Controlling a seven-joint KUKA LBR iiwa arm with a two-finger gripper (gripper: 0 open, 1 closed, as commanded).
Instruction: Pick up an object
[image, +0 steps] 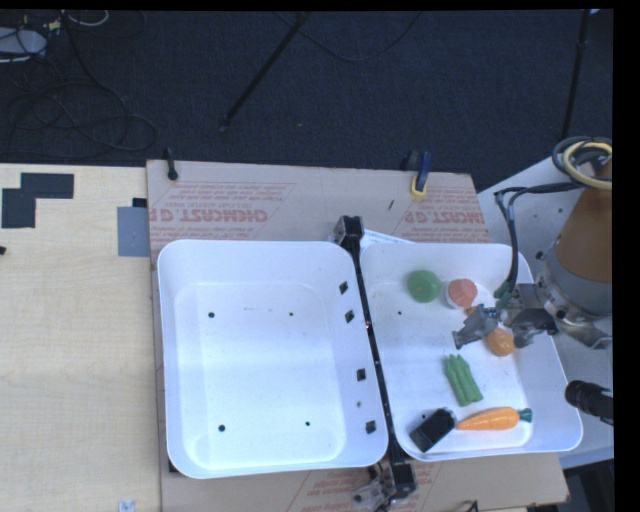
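My gripper (500, 326) is low in the right bin (560, 430), near its right wall, with the grey arm and orange band behind it at the right. Its fingers (476, 327) stand apart, so it is open. A small orange ball (499, 344) lies on the bin floor just in front of the gap between them, touching or nearly touching. Also in this bin are a green ball (424, 286), a salmon disc (461, 292), a bundle of green beans (462, 381), a carrot (490, 420) and a black block (432, 430).
The left bin (180, 400) sits beside the right one, with a black divider rail (362, 330) between them. Both rest on a cardboard sheet (250, 205). A yellow clamp (420, 180) stands at the back edge.
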